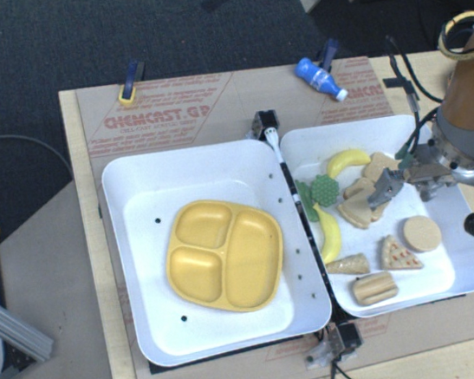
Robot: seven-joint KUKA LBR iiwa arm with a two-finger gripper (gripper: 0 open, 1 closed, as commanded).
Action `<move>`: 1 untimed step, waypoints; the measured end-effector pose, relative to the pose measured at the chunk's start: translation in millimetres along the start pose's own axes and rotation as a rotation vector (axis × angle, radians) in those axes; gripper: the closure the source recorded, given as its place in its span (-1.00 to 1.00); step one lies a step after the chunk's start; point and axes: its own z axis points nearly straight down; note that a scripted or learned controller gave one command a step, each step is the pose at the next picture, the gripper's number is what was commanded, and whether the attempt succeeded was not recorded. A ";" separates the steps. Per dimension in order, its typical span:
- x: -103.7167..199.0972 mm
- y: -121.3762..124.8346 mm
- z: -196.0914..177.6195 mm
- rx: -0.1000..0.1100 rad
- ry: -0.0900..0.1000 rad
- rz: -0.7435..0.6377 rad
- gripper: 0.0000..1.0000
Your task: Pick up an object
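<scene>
Claw (383, 191) low over the right bin (460, 280), finger state unreadable from above. Tan food pieces (363, 201) directly beneath and left of it. Broccoli (322, 191) further left; one banana (347, 161) above-left, another banana (329, 234) by the bin divider. Round cookie (421, 234), pizza slice (399, 255), bread roll (374, 287) below. Left bin (133, 199) holds a yellow tray (224, 254), bare floor around it.

Bright, even overhead light; soft shadows; detail perhaps slightly blurred.
</scene>
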 end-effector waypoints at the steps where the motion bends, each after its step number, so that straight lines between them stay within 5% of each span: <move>1: 0.0 2.7 -6.0 -0.013 -0.002 -0.002 -1.00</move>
